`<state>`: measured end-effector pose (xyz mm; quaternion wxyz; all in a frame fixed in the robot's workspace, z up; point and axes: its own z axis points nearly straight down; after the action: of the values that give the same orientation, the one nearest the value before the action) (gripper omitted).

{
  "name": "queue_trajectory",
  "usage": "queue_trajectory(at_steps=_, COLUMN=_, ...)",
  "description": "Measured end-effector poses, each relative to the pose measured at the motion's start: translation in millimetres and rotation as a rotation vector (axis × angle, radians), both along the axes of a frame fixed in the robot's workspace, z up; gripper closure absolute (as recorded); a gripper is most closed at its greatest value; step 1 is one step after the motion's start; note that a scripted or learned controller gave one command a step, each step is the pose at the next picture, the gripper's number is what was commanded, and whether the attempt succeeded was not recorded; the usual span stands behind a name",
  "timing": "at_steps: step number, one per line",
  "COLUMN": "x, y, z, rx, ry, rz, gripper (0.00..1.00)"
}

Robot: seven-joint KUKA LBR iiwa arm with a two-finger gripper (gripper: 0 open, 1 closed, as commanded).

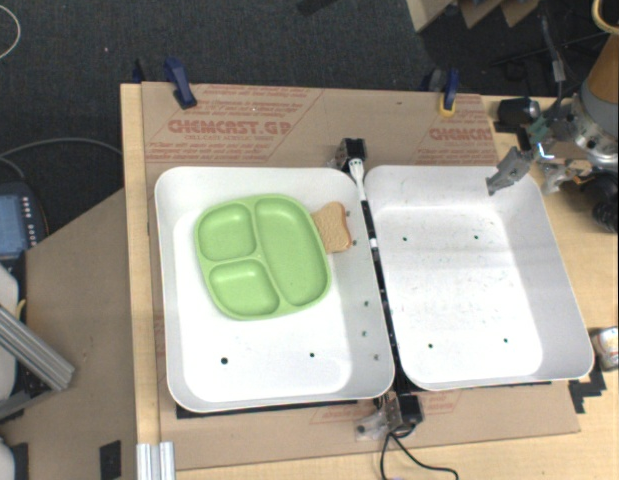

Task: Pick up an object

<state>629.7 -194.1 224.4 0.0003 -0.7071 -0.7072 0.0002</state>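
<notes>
A green three-compartment plate (pixel 262 256) lies in the left white bin (pixel 269 368). A small tan biscuit-like piece (pixel 334 227) rests against the plate's right rim, near the bin's right wall. My gripper (pixel 522 168) hangs over the far right corner of the right white bin (pixel 469 298), well away from both objects. Nothing is seen held in it.
Both bins sit on a cardboard-covered bench (pixel 249 123), held by blue clamps (pixel 179 83) at the back edge. A small black-and-white fixture (pixel 353 156) stands at the back of the seam between the bins. Cables and equipment crowd the right edge.
</notes>
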Motion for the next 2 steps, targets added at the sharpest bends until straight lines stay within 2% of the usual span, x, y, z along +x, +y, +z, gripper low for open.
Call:
queue_trajectory(at_steps=1, x=6, y=-9, z=146, rx=-0.007, ry=-0.019, rz=0.001, gripper=0.00)
queue_trajectory(at_steps=2, x=-44, y=-1, z=307, rx=-0.008, ry=-0.023, rz=0.000, gripper=0.00)
